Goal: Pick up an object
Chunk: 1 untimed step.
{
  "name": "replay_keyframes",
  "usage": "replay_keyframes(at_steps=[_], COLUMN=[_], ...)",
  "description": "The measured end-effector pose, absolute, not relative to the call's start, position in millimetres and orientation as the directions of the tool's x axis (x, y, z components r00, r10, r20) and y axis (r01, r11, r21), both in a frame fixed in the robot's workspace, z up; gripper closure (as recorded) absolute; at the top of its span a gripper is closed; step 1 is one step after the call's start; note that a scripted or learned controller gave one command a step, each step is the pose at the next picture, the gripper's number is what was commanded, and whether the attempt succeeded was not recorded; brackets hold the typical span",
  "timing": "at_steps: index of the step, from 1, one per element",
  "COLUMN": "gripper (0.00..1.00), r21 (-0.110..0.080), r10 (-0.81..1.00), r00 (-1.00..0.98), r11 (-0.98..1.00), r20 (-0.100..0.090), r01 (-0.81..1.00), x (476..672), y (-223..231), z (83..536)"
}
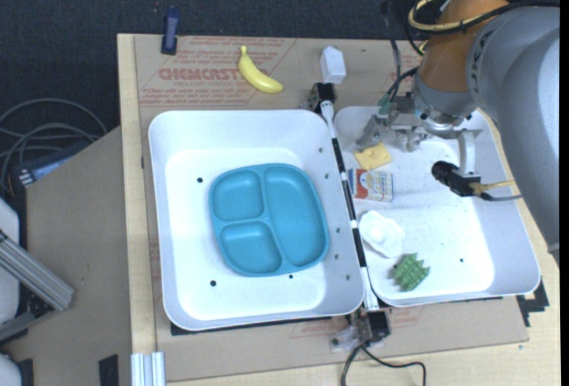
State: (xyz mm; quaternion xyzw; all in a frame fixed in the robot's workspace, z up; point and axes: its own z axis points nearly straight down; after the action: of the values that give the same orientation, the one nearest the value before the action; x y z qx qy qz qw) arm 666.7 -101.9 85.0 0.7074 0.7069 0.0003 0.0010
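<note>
Where the bench (204, 73) starts at the far left, a small blue thing (170, 30) is laid at the back edge. A banana (258, 73) is laid on the bare board further right, outside both bins.

Left bin (178, 162): one blue divided plate (267, 220) is laid flat in it, three compartments, roughly centred.

A small white thing (332, 64) is laid on the board behind the seam between the bins.

Right bin (462, 242): four loose things are kept along its left side. Back to front these are a yellow block (374, 156), a small red-and-white carton (373, 186) just in front of it, a crumpled white wad (384, 233), and a green lumpy thing (410, 271) near the front wall. Block and carton are set close together; contact cannot be told.

The gripper (391, 128) is positioned low over the back left corner of the right bin, just beside the yellow block. Whether the block is touched cannot be told. How far the claw is opened, and whether anything is gripped, cannot be told from this angle.

The arm (524, 64) is reached in from the right, with the orange band (453, 37) above the wrist.
</note>
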Motion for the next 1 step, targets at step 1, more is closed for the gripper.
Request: replay_keyframes(at_steps=[1], gripper=[0.0], r21=[-0.002], r10=[1.0], r00=[-0.001], r11=[0.001], r20=[0.0], r01=[1.0], x=[659.2], y=[-92.7], z=[84.8])
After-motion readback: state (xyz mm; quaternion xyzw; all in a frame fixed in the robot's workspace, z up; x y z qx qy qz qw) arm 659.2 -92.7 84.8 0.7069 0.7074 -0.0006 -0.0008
